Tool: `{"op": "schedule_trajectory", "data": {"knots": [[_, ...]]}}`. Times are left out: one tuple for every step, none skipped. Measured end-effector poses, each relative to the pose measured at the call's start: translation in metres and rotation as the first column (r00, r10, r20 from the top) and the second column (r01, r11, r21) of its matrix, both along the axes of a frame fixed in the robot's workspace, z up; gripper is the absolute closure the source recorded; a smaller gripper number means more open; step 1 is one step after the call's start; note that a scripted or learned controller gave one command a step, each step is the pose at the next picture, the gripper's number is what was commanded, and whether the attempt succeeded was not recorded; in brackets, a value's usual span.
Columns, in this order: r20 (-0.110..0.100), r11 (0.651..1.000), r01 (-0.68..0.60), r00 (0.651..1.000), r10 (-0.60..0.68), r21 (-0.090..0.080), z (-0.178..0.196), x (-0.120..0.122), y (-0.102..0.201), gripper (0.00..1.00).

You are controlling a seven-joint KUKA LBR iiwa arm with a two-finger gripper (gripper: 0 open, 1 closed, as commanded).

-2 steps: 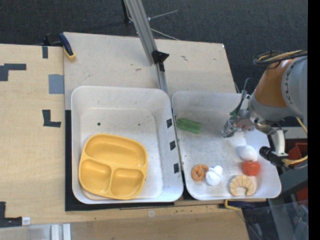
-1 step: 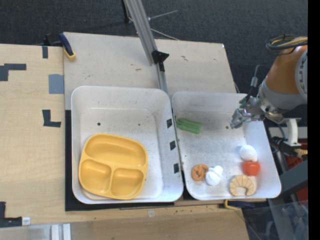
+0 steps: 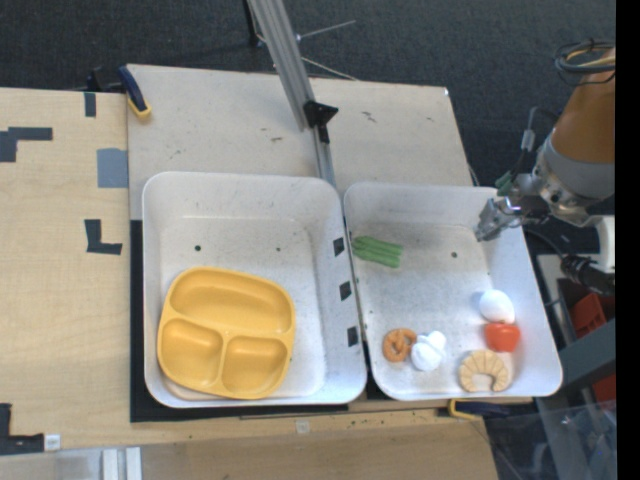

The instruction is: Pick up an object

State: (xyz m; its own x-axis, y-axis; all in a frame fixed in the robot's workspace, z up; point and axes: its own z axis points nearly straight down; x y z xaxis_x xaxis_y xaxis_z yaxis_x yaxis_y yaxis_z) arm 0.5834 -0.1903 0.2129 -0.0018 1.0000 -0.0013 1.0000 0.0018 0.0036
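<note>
The right bin [image 3: 420,208] holds a green bean-like piece [image 3: 377,251] near its left wall, and along its front a brown pretzel [image 3: 399,344], a small white object [image 3: 428,352], a croissant [image 3: 486,370], a red tomato [image 3: 503,336] and a white egg [image 3: 496,306]. My gripper [image 3: 492,218] hangs at the bin's far right rim, well above the egg and apart from every object. Nothing shows between its fingers.
The left bin [image 3: 240,208] carries a yellow divided plate [image 3: 227,331] at its front left. A metal pole [image 3: 290,58] slants in from the top to the bins' back edge. A blue-and-yellow tool [image 3: 134,91] lies on the bench at the far left.
</note>
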Motion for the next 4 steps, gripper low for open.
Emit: {"op": "schedule_trajectory", "data": {"knots": [[-0.005,1.000,-0.004,1.000,0.004,0.003,0.002,0.002,0.046,1.00],[-0.006,1.000,-0.005,1.000,0.006,0.003,-0.007,0.012,0.103,1.00],[-0.004,1.000,-0.006,1.000,0.006,0.003,0.007,0.020,0.157,1.00],[-0.004,1.000,-0.005,1.000,0.005,0.003,0.016,0.024,0.205,1.00]]}}
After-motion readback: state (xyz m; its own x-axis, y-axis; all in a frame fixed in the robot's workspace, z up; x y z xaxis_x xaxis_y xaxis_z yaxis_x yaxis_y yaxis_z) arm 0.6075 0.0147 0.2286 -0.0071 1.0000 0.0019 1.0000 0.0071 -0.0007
